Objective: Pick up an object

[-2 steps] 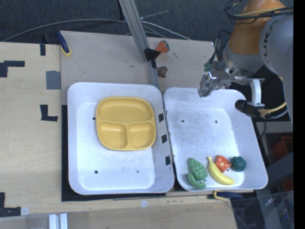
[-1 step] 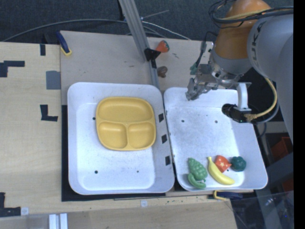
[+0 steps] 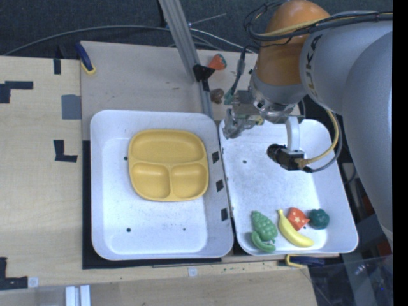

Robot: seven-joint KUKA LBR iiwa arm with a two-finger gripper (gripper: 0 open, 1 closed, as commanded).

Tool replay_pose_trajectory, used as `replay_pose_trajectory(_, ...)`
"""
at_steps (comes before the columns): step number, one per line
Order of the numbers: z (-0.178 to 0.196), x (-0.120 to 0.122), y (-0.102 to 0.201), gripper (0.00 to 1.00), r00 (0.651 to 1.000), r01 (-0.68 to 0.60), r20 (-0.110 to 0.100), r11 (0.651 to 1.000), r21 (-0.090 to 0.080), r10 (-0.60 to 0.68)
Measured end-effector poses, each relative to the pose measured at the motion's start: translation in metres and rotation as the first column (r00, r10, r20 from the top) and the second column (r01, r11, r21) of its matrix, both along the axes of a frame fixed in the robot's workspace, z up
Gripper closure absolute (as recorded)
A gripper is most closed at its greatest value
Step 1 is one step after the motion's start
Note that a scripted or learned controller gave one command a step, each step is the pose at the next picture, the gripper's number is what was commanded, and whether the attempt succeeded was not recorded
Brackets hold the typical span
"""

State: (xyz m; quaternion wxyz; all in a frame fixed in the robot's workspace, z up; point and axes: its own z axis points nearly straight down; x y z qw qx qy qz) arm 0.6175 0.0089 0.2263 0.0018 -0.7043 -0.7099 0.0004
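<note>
Gripper (image 3: 237,125) at upper-left corner of right bin (image 3: 331,171), grip state unreadable, nothing visibly held; toys clustered lower right: banana (image 3: 294,232), green piece (image 3: 262,229), well apart from it; yellow tray (image 3: 169,164) left bin.

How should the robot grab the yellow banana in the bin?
Probably from straight above, pinching the banana across its narrow middle. It lies flat and curved in the right bin, so the middle is the slimmest reachable part. The red toy sits very close on one side and the green toy is nearby, so side approaches look crowded.
</note>
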Motion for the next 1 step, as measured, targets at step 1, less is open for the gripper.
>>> replay_pose_trajectory(1, 0.0097, -0.0121, 0.0496, 1.0, 1.0, 0.0, 0.001, 1.0, 0.0, 0.0)
